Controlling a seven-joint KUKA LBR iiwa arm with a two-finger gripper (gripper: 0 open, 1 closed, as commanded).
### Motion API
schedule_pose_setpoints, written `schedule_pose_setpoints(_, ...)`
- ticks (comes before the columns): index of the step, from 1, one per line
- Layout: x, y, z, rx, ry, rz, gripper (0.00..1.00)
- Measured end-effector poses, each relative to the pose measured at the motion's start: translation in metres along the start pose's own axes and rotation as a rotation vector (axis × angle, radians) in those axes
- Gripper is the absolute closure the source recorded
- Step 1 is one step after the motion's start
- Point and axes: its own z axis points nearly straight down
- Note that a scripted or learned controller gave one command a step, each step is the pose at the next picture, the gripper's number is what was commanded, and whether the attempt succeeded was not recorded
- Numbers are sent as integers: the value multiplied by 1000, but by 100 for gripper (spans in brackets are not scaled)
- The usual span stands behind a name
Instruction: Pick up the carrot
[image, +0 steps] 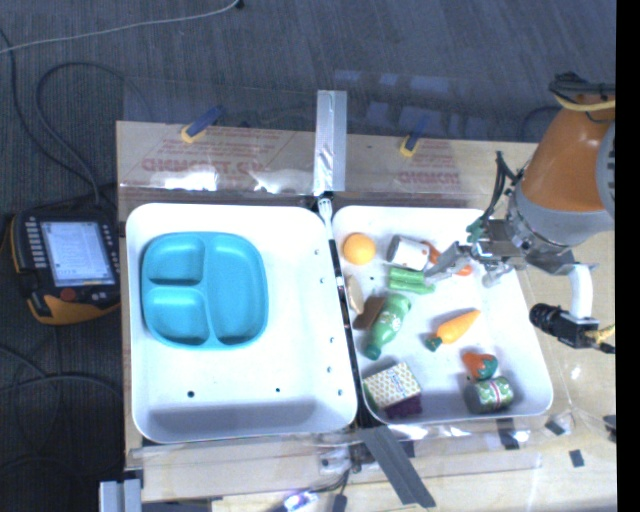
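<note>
The carrot (456, 325), orange with a green stem end at its lower left, lies tilted in the middle of the right bin (536, 345). It rests on the bin floor, apart from the other items. My gripper (452, 260) hangs over the upper right part of that bin, above and slightly behind the carrot, near a green piece (411, 281). The grey and orange arm (565, 175) comes in from the right edge. Nothing is visibly held.
The right bin also holds an orange ball (358, 248), a white and red item (410, 250), a green bottle (384, 324), a checkered box (392, 387), a red toy (479, 364) and a green can (490, 394). A blue divided plate (205, 288) sits in the left bin (290, 400).
</note>
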Motion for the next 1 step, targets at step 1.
schedule_pose_setpoints(1, -41, -33, 113, 1, 1, -31, 0)
